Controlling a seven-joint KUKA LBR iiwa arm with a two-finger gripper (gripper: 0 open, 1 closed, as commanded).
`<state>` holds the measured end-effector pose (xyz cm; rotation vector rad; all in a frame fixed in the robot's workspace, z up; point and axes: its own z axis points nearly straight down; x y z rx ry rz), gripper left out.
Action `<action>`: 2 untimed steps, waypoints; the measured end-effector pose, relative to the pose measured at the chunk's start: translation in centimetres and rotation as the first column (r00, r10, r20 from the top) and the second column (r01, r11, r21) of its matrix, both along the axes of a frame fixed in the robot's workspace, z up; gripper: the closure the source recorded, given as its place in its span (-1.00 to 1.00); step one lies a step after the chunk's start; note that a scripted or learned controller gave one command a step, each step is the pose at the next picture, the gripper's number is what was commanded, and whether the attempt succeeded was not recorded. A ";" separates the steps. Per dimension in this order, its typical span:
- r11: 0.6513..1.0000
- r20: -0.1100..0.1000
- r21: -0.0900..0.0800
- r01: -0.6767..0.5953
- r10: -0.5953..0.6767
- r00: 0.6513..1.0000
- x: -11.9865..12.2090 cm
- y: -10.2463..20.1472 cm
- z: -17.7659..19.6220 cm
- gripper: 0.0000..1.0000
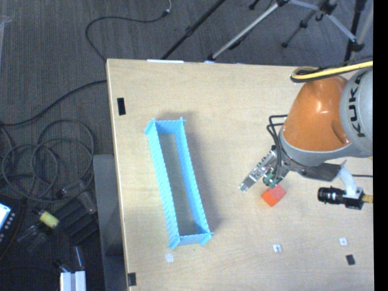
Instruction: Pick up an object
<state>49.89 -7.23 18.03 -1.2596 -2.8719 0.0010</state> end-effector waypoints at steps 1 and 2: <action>1.000 0.001 -0.002 0.007 -0.007 1.000 7.6 3.6 5.1 1.00; 0.967 0.000 -0.004 0.255 -0.255 0.967 11.0 10.1 4.7 1.00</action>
